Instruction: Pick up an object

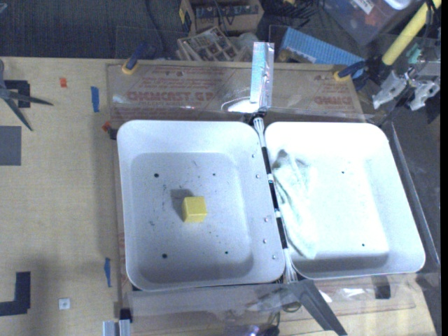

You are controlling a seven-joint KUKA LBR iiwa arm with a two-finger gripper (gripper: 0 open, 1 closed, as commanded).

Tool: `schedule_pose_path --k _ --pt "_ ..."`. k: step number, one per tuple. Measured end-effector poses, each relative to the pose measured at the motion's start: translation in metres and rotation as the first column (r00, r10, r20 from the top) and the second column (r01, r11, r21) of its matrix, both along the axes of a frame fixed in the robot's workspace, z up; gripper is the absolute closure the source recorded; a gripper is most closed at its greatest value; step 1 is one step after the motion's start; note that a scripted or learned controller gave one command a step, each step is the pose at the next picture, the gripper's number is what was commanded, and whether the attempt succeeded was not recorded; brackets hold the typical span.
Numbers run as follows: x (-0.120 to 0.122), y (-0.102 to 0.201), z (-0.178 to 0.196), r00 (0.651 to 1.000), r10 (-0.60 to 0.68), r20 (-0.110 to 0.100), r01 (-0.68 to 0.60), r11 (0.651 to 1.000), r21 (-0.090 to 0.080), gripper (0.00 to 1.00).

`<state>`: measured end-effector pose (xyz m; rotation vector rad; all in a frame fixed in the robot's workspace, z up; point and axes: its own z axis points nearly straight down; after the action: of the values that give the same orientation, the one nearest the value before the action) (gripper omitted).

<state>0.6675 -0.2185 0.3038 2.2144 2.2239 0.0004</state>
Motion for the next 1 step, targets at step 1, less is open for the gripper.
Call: schedule_pose_path --k 1 --pt "-0.0704 -0.005 0.1 0.986 0.166 0.001 -0.166 0.986 -0.002 0.0"
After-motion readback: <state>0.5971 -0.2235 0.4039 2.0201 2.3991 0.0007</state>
